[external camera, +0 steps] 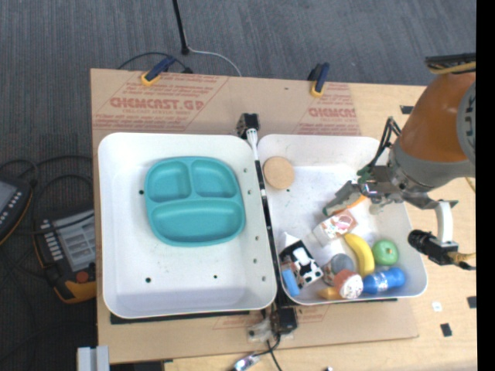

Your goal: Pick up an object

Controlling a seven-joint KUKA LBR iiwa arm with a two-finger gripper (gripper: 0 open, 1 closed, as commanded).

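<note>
Grey carpet surrounds the worktop [155, 91], where two white bins sit side by side. My fingers [352, 195] hang low in the right bin [309, 149] — just above a small white carton [336, 226]; whether they are wide or narrow I cannot tell. Banana [358, 252], green apple [385, 251] and blue bottle [384, 281] crowd its near corner. A teal tray [193, 201] lies in the left bin [124, 230].

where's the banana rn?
In the right bin, toward its near right corner: the banana lies just left of the green apple, below the small carton.
</note>
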